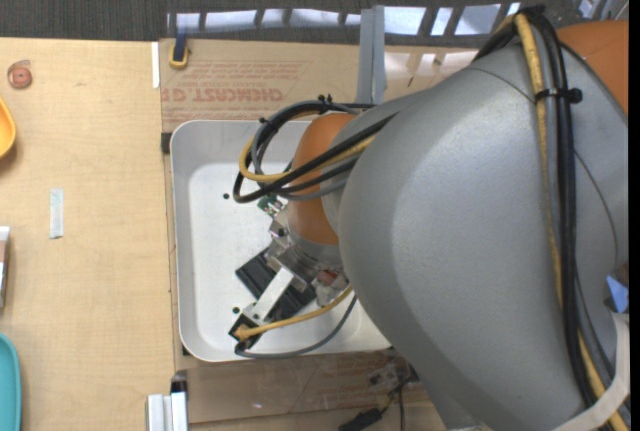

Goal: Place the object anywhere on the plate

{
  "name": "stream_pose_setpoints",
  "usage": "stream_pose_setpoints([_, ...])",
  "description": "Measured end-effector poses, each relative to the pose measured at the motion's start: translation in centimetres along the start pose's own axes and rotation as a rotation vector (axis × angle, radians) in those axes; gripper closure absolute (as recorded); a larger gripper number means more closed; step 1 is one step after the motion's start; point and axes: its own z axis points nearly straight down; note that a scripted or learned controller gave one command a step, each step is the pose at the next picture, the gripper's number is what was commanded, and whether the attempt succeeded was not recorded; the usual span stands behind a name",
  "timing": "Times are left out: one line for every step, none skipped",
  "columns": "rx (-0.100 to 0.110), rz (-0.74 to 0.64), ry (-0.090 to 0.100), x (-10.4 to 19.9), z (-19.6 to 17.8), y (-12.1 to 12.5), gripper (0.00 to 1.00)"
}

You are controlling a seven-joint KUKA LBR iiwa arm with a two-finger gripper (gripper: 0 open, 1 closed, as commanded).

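Note:
My gripper (272,257) hangs low inside the left white bin (200,219), near its front half. The orange band of the wrist (320,164) sits just above it, with yellow and black cables looping around it. The big grey arm (470,239) covers the bin's right side and everything further right. The bare white floor (215,249) left of the gripper holds only a few small dark specks. I can make out no object between the fingers.
A cardboard sheet (260,84) lies behind the bin. The wooden benchtop (90,219) spreads to the left, with a small grey strip (56,214), an orange item (4,134) at the left edge and a teal item (6,384) at the lower left corner.

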Motion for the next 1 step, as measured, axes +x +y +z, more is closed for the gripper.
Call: stream_pose_setpoints([0.0,0.0,0.0,0.0,0.0,0.0,0.0])
